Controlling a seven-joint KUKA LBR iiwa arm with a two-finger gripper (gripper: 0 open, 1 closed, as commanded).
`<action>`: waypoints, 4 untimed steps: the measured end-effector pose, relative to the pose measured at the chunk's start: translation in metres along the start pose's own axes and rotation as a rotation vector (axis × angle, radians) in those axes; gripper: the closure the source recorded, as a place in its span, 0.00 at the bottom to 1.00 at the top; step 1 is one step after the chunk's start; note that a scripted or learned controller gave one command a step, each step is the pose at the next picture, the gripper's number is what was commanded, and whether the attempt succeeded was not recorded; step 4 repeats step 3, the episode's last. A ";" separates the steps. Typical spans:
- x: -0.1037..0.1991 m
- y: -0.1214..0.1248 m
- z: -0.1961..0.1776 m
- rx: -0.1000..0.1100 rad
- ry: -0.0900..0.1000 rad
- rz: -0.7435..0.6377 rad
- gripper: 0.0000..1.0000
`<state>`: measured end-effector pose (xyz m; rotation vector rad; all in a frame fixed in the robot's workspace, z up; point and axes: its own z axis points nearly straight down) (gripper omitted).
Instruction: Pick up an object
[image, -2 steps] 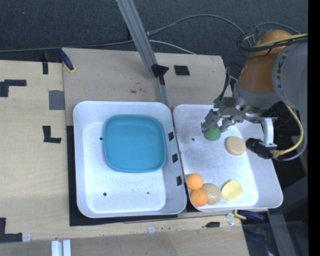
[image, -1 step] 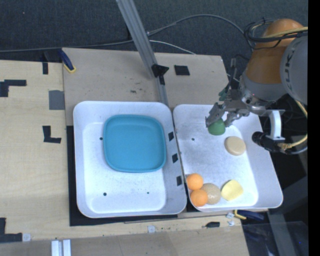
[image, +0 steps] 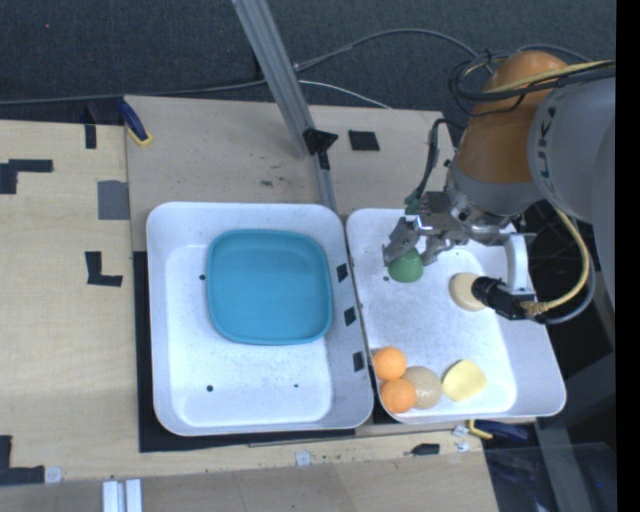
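My gripper (image: 410, 256) hangs over the upper left part of the right bin (image: 535, 395). A small green ball (image: 405, 268) sits between its two grey fingers, which close against the ball's sides. The ball is near the bin's left wall. The grey arm with its orange band reaches in from the upper right.
A beige round object (image: 464, 290) lies just right of the gripper. Along the right bin's front lie two orange balls (image: 390, 362), a tan ball (image: 424, 387) and a yellow piece (image: 464, 380). The left bin (image: 175, 400) holds a blue plate (image: 268, 285). A metal pole (image: 290, 90) slants behind the bins.
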<state>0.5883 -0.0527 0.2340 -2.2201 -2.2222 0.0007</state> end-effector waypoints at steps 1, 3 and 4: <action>0.054 -0.014 -0.008 -0.001 0.001 -0.003 1.00; 0.141 -0.045 -0.004 0.000 0.001 -0.003 1.00; 0.141 -0.045 -0.004 0.000 0.001 -0.003 1.00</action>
